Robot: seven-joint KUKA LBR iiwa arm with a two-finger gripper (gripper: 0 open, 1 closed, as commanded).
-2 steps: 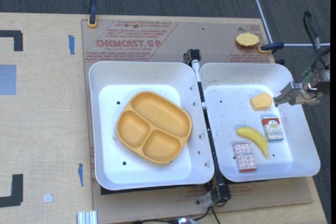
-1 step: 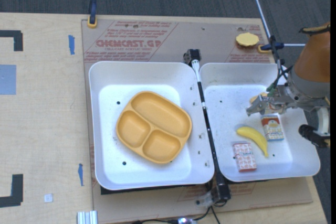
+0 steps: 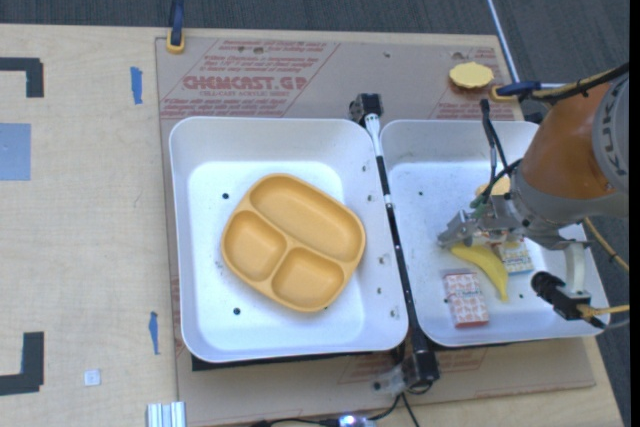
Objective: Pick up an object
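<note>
On the pale surface point(image 3: 80, 245), the left bin point(image 3: 200, 315) carries a yellow divided plate point(image 3: 292, 242). Over the right bin point(image 3: 420, 165), the gripper point(image 3: 478, 227) hangs just above a banana point(image 3: 484, 267), whose long axis runs diagonally toward the lower right beside a small packet point(image 3: 467, 299); whether the fingers are spread cannot be told.

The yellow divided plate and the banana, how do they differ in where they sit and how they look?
The divided plate lies in the left bin; the banana lies in the right bin. The plate is broad, rounded and split into three compartments; the banana is slim and curved. The plate lies apart from the arm, while the banana sits just below the gripper. Both are yellowish.
</note>
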